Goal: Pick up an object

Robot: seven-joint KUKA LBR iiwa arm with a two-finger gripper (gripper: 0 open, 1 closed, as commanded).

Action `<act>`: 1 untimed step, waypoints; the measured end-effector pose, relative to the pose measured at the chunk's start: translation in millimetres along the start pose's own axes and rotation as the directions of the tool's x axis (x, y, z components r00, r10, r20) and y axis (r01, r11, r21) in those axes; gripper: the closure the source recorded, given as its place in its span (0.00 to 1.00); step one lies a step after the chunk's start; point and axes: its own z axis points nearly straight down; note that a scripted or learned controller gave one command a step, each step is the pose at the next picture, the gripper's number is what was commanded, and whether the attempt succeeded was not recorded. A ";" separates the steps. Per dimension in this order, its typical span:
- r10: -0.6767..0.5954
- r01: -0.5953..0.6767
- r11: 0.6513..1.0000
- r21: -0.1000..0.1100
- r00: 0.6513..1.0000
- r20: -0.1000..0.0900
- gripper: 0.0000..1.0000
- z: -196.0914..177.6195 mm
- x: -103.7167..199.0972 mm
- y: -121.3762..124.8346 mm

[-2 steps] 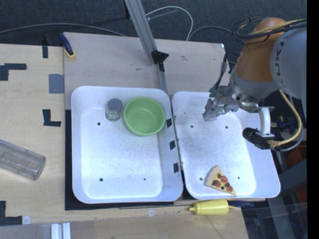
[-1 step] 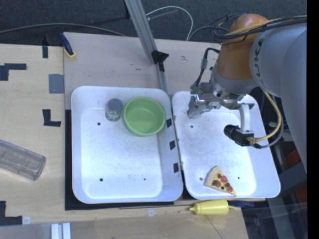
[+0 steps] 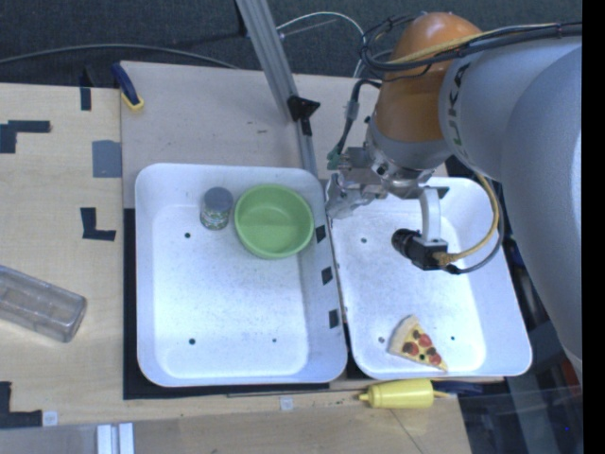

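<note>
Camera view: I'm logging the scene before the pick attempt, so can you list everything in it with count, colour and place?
Bins: two, white, side by side on the bench.
Bowl: one, green, left bin, far side.
Can: one, grey, left bin, just left of the bowl.
Pizza slice: one, tan with red spots, right bin, near corner.
Bottle: one, yellow, lying on the bench in front of the right bin.
Clear container: one, transparent, bench at left.
Gripper: one, grey, over the right bin's far-left corner.
</note>
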 end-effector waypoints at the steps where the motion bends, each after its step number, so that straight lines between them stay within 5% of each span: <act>1: 0.000 0.000 1.000 0.001 1.000 0.001 1.00 8.0 55.8 8.0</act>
